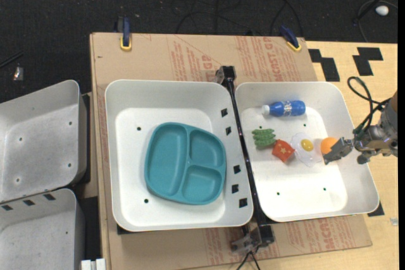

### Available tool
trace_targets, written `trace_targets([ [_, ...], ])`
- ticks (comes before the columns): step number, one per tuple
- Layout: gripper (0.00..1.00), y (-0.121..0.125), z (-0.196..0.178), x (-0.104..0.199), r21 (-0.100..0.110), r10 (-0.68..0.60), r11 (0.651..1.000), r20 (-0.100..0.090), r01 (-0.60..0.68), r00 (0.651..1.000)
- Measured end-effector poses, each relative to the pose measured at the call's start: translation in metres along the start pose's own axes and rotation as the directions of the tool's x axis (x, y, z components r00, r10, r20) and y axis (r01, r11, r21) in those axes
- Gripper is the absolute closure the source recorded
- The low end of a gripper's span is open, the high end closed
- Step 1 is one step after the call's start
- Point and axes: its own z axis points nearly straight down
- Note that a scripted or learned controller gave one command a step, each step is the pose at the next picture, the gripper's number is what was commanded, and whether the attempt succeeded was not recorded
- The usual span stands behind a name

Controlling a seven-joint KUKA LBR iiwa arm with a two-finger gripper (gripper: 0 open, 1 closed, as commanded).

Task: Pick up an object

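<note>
Reaching in at the right white bin's [354, 199] edge, the gripper [347, 150] sat beside a small round orange object [328, 145]. Whether it was spread or pressed together could not be told. A clean pick probably required centring over the object before closing.

We see our gripper [347, 151] low at the right side, its dark fingers [335, 152] pointing left, wrist behind.

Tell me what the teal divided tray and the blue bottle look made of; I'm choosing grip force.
The teal divided tray looks like moulded plastic, matte, with an even colour and soft rounded ridges. The blue bottle looks like glossy plastic with a white cap, though it is small here.
</note>
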Motion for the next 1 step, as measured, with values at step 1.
trace_targets([
  [1, 0.00, 0.0028, -0.0053, 0.0004, -0.011, -0.004, 1.000, 0.003, 0.004, 1.000],
])
